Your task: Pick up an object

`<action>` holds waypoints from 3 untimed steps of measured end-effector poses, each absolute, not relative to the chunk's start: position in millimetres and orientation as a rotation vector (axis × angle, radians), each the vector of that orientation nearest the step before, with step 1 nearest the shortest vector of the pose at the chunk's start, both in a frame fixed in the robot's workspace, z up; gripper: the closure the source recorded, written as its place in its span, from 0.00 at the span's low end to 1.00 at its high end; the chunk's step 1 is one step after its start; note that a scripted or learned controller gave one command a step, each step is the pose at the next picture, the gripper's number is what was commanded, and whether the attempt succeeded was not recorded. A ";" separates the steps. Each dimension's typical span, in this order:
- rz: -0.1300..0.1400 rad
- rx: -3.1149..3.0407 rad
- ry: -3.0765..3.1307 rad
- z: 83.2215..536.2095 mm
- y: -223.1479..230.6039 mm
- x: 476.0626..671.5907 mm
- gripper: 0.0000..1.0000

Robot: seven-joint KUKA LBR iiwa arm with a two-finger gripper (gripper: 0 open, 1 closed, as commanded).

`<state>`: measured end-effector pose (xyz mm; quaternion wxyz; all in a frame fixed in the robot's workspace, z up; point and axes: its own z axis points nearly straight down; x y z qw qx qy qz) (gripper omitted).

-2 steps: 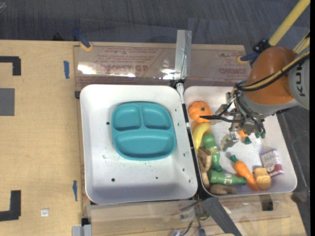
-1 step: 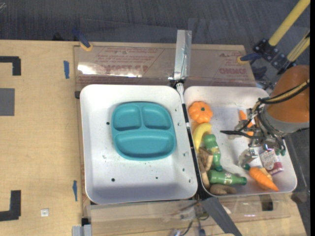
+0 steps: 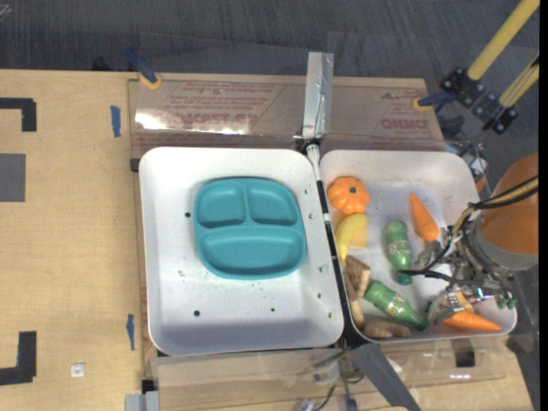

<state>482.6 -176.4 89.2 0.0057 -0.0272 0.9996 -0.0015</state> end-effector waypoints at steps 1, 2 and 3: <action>0.002 -0.098 3.127 88.5 -134.8 622.3 0.00; -0.001 -0.064 3.131 89.7 -91.9 583.6 0.00; -0.001 0.048 3.129 90.0 -101.7 517.4 0.00</action>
